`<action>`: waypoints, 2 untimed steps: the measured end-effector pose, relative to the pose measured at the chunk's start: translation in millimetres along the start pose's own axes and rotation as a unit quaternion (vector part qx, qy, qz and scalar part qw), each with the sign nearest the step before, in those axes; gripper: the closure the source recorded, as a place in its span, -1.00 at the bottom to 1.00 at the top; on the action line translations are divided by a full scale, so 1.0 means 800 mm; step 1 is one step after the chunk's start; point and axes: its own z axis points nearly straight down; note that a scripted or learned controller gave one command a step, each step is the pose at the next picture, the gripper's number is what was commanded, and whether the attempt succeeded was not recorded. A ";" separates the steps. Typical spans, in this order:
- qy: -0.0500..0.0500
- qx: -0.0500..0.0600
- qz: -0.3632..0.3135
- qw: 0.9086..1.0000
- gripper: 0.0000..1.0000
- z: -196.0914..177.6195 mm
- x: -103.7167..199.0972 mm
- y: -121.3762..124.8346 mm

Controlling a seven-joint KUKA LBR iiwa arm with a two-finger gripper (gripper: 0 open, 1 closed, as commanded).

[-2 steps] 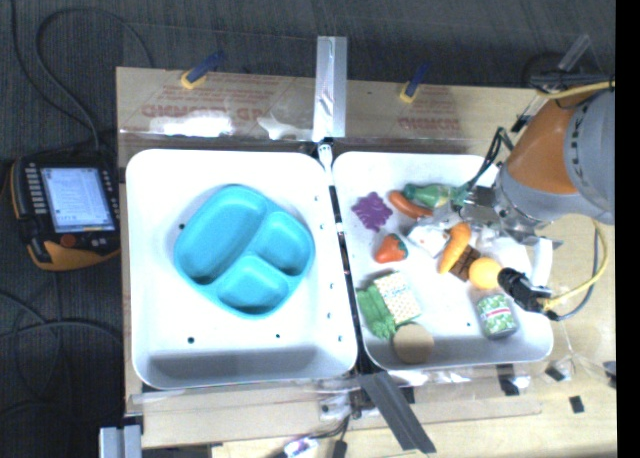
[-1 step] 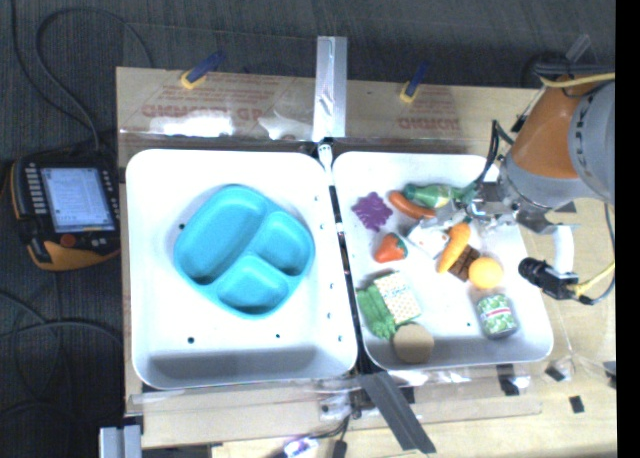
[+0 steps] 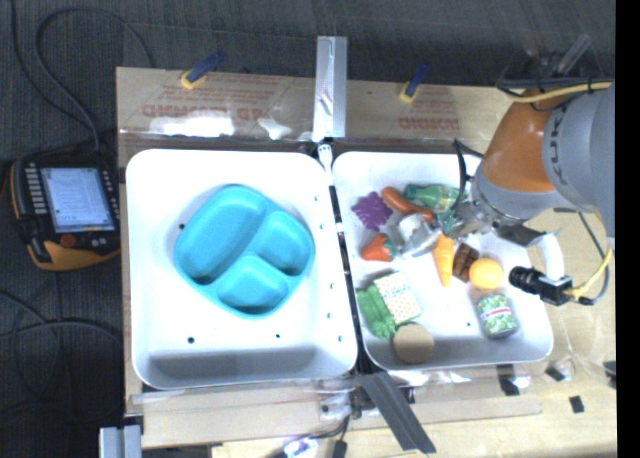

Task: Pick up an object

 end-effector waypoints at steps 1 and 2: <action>-0.003 -0.006 0.000 1.000 1.00 -0.020 -0.002 0.004; 0.000 0.000 0.024 1.000 1.00 -0.154 -0.002 0.026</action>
